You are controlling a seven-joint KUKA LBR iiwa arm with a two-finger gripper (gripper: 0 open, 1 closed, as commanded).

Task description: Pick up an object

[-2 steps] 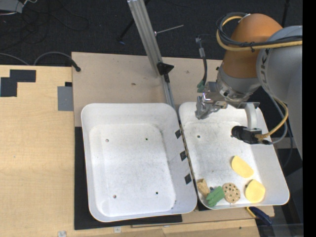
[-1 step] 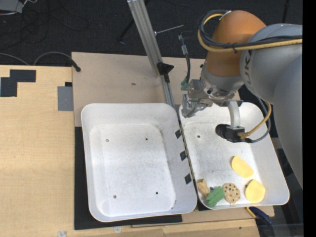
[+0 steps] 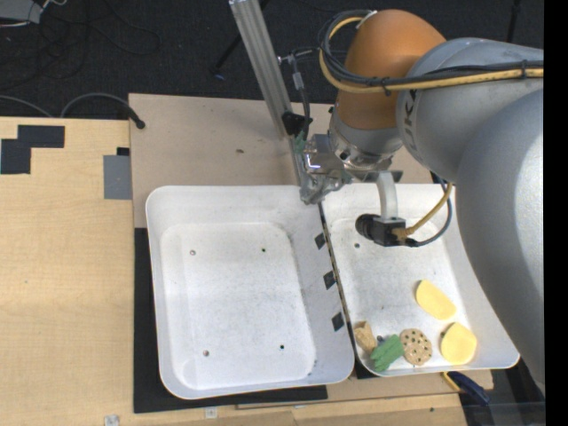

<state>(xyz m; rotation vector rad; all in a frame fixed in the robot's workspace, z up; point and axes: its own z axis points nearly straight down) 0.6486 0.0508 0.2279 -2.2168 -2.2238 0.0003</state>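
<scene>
Several small objects lie at the near end of the right bin [image 3: 484,322]: two yellow pieces [image 3: 435,298] [image 3: 459,343], a round brown cookie [image 3: 414,346], a green object [image 3: 386,353] and a small tan piece [image 3: 364,334]. My gripper [image 3: 312,183] hangs over the far end of the divider between the two bins, well away from these objects. The big grey arm with its orange band [image 3: 386,56] reaches in from the right and hides the far part of the right bin.
The left bin [image 3: 231,291] is bare white. A slanted aluminium bar [image 3: 262,60] stands behind the bins, close to the gripper. A black part with a cable [image 3: 382,229] hangs over the right bin. Black clips [image 3: 328,278] line the divider.
</scene>
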